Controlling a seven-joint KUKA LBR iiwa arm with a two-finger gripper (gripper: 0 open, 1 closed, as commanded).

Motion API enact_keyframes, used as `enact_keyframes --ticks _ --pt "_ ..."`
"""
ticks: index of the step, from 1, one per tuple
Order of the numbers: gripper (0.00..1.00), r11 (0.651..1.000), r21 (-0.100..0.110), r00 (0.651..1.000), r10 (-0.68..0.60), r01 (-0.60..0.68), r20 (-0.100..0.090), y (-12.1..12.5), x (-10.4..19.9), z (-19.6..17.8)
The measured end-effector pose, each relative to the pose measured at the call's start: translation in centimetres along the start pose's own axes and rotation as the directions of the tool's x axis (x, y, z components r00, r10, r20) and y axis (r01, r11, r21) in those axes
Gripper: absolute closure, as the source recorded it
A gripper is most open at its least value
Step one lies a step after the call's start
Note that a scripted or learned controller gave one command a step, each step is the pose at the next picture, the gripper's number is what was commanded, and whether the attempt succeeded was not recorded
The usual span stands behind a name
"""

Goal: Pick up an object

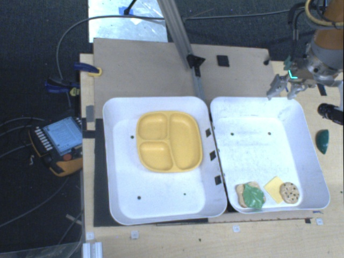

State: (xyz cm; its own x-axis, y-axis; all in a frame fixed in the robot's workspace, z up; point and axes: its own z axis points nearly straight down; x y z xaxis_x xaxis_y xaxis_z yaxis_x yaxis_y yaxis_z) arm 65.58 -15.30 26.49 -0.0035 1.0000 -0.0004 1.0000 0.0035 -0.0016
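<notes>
On the tan table, ringed by dark carpet, the open, empty two-finger pincer hovers over the right white bin's far-right corner. A green leafy toy, yellow cheese wedge and round speckled cookie lie along its near edge.

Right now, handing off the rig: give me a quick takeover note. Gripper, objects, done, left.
Gripper: open, holding nothing, hovering above the far rim of the right bin.
Objects: green piece, yellow slice and cookie clustered at the right bin's near edge. Yellow divided plate sits in the left bin.
Done: nothing picked.
Left: bring the arm down over the near cluster, close on one item, lift. The items lie close together, so a clean grasp may be tricky.
</notes>
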Motion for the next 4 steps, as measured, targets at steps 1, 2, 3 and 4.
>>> enact_keyframes --ticks 1,2,3,4 --pt "0.00 1.000 -0.004 1.000 -0.001 0.001 0.001 0.1 0.0 -0.2" --pt "0.00 1.000 0.000 1.000 0.001 -0.001 0.000 -0.1 0.2 6.0" --pt "0.00 1.000 -0.001 1.000 -0.003 0.003 0.000 0.5 1.0 10.9" --pt "0.00 1.000 -0.001 1.000 -0.004 0.004 0.000 1.2 1.7 16.6"
